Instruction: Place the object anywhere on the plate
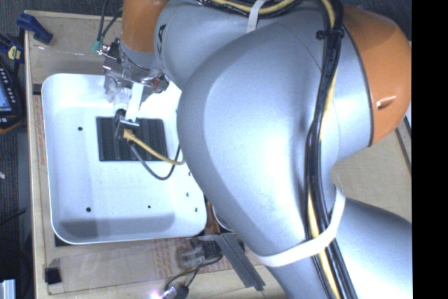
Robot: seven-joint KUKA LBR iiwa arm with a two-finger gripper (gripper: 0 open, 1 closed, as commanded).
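Plate (pixel 112 147), taken to be the dark flat rectangle, flat on the floor of the bin (pixel 105 199), roughly midway between the bin's left and right walls and nearer the wall at the top of the view than the one at the bottom. Gripper (pixel 117 91) low inside the bin, just off that top wall, by the plate's nearest edge. Open or closed: cannot tell from this angle. Cannot tell either whether the object is being carried, or where in the bin it sits. Likely step: lining up over the dark surface before letting go. Main risk: releasing so close to the bin's top wall that the object lands half on the plate's edge, then tips or slides onto bare white floor. Second risk: coming down too far and pushing the plate across the bin. Plenty of bare floor toward the bin's left wall and bottom wall, so room to shift that way. Far less toward the bin's right side, crowded by the bulky grey arm (pixel 280 115) leaning over that rim.
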